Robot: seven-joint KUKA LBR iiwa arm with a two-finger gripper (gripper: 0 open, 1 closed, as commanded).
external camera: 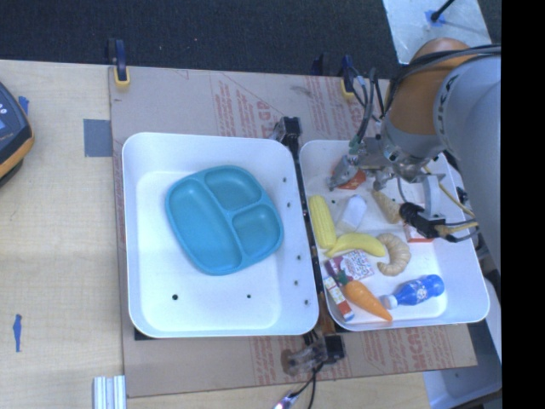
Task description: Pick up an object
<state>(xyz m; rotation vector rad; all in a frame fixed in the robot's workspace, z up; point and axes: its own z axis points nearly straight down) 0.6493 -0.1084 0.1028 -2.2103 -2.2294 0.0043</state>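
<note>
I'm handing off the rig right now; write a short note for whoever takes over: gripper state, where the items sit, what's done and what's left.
Gripper: low over the back of the right bin, near a small red item; nothing visibly between its fingers.
Right bin: corn, banana, croissant, carrot, blue bottle, small packet, white piece.
Left bin: blue divided plate.
Done: arm is positioned over the items.
Left: grasp one object and lift it.
</note>
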